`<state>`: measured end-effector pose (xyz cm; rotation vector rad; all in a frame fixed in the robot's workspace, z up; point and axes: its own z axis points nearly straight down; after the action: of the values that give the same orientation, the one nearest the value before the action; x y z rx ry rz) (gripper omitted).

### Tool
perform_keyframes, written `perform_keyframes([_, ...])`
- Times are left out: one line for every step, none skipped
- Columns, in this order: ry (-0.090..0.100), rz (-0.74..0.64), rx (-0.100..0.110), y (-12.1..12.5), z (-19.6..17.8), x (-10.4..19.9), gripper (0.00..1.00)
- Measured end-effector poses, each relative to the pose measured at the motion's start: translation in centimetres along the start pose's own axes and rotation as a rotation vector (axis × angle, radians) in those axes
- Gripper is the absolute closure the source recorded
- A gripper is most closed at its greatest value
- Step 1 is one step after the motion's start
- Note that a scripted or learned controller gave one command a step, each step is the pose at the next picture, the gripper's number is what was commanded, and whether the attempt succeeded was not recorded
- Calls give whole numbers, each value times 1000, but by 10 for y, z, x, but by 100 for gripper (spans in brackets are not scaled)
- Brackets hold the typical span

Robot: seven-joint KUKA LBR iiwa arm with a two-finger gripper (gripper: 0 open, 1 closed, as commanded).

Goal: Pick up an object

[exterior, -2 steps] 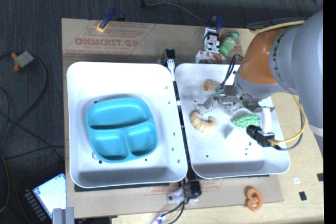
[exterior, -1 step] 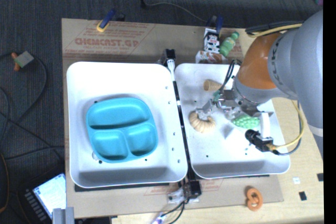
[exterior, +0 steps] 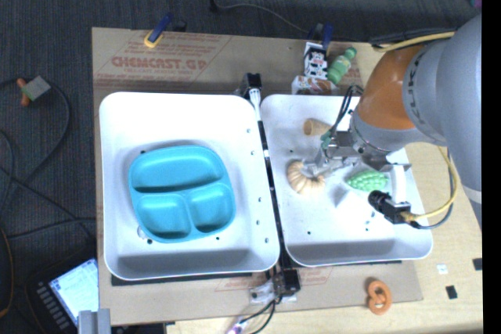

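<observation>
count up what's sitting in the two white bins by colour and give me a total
Blue: 1, a divided tray in the left bin
Tan: 2, a ridged shell-shaped thing and a small cone-shaped piece, both in the right bin
Green: 1, a bumpy green thing in the right bin
Total: 4

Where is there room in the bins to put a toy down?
Bare floor lies along the right bin's front, below the shell-shaped toy and green toy. It's crowded mid-bin around the gripper. The blue tray fills the left bin's middle; its back strip is bare.
</observation>
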<state>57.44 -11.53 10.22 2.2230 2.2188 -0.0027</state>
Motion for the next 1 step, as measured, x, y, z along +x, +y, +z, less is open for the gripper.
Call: perform_keyframes([1,-3,-3,63,-83,49,100])
